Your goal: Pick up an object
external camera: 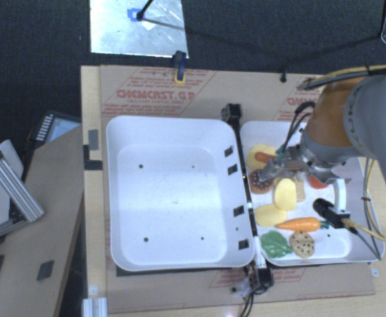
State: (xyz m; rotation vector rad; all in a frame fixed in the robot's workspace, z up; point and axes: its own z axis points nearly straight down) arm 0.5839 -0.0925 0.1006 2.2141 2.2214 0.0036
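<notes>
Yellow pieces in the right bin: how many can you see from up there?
3. One yellow piece lies at the bin's far left, one just below the gripper, and one beside the carrot. The arm may hide more.

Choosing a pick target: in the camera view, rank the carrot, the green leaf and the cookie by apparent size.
1. Carrot, longest.
2. Green leaf.
3. Cookie, smallest, though close to the leaf.

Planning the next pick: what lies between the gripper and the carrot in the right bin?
In the camera view, a yellow potato-like piece lies between the gripper and the carrot.
</notes>
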